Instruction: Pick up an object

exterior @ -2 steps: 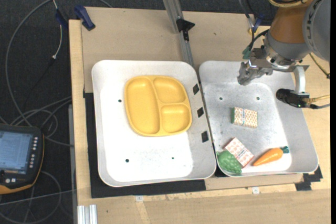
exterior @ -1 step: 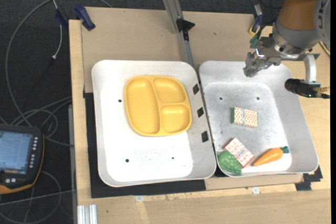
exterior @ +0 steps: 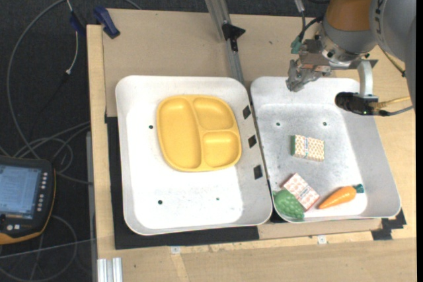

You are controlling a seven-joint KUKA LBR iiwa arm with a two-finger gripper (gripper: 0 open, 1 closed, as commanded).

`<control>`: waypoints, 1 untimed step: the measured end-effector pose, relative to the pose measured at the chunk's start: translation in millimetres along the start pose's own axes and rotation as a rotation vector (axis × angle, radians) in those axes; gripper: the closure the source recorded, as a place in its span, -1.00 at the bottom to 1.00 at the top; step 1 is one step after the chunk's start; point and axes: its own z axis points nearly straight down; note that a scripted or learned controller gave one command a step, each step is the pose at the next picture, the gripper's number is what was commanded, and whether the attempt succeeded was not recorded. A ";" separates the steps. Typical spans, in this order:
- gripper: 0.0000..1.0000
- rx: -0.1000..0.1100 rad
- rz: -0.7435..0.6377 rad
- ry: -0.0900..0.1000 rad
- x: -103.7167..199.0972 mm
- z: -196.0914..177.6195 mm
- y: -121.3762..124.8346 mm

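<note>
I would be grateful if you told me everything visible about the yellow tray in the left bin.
The yellow tray looks like smooth moulded plastic, rounded at the corners, with three compartments: one long one on its left and two smaller ones stacked on its right. All three hold nothing. It lies flat, slightly rotated, in the upper middle of the left bin, resting on the bin's white floor. Nothing else touches it; the gripper is over the right bin's far edge.

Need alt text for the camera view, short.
A grey and orange robot arm holds its claw over the far edge of the right white bin, which contains a patterned box, a second small box, a green item and a toy carrot. The left bin holds a yellow divided plate.
</note>
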 end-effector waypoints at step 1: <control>1.00 -0.001 -0.001 0.001 56.3 -15.8 4.2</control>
